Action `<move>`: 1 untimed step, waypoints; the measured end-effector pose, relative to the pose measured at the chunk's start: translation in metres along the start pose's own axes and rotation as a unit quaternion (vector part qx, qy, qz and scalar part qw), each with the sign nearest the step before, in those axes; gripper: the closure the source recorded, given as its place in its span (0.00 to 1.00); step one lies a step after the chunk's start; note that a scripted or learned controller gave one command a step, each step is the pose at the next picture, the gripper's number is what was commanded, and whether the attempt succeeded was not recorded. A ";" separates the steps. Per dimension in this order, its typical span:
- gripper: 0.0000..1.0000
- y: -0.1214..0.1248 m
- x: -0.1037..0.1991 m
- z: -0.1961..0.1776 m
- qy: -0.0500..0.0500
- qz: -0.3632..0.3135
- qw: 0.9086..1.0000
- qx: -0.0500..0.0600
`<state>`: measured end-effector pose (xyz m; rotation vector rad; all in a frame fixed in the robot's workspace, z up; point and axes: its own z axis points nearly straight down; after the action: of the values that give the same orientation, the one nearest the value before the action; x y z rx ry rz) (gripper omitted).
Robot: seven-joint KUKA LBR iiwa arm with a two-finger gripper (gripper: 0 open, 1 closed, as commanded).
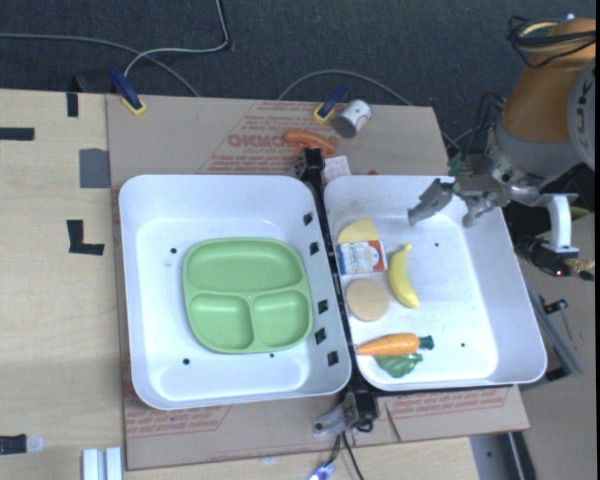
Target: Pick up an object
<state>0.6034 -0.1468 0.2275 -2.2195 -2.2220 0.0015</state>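
From my remote seat I see the grey two-finger pincer (451, 206) hanging over the upper right part of the right shallow white plastic bin (480, 318), its two grey fingers (427, 205) spread apart with bare bin floor showing between them; it has hold of nothing. The grey arm with its orange band (545, 98) reaches in behind it, up and to the right of the pincer.

The things to pick all lie below and left of the pincer, none touching it. Nearest is the curved yellow plastic banana (404, 276), just below the left finger. Left of that sit a pale yellow wedge-shaped piece (358, 232) and, touching its lower edge, a small white packet with red and blue print (361, 258). Below the packet lies a round tan cookie-like disc (368, 299). Farther down, near the bin's front wall, an orange toy carrot with a green top (390, 345) rests beside a green leafy piece (400, 365).

Well to the pincer's left, the other shallow white bin (150, 268) holds a light green divided plastic plate (247, 294).
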 end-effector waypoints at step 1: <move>0.00 0.034 0.006 0.099 0.000 0.000 1.000 0.002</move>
<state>0.6372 -0.1411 0.1281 -2.2166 -2.2205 0.0043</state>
